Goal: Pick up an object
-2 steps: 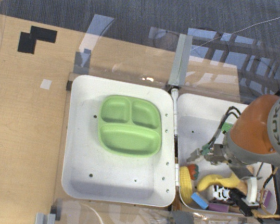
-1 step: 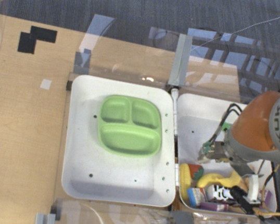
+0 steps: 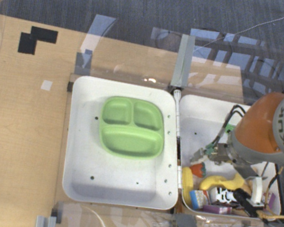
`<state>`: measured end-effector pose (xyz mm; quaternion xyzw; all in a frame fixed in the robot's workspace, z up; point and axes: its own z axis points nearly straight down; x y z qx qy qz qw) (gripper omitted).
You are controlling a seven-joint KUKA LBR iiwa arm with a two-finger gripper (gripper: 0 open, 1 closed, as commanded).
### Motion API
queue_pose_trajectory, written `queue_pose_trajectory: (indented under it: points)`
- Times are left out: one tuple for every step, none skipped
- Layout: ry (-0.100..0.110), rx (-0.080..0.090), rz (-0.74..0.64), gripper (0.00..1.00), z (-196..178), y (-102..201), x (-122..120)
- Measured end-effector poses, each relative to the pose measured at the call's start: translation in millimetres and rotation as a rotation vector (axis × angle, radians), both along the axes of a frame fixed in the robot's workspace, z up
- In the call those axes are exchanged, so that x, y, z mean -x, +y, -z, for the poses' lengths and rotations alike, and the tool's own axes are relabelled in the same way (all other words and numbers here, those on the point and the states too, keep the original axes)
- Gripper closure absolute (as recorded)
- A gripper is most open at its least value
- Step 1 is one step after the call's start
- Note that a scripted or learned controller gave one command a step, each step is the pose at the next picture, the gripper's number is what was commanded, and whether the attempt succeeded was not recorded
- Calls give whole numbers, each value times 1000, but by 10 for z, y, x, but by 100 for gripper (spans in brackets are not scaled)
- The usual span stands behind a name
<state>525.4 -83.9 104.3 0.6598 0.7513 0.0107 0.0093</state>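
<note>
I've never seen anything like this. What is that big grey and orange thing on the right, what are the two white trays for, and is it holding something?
You are looking down, at a slant, from a camera fixed above a wooden bench. The grey and orange shape is a robot arm reaching in from the right. Its job is to pick up an object. Two shallow white bins sit side by side. The left bin holds a green divided plate. The right bin holds a heap of small things at its near end, among them a yellow banana-like toy. The arm's claw hangs over that heap. From this angle I cannot tell whether it has gripped anything.
</note>
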Motion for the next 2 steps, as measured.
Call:
queue_pose_trajectory:
  points:
    - [-6, 0, -2, 100, -111, 8, -22]
    - [-6, 0, -1, 0, -111, 8, -22]
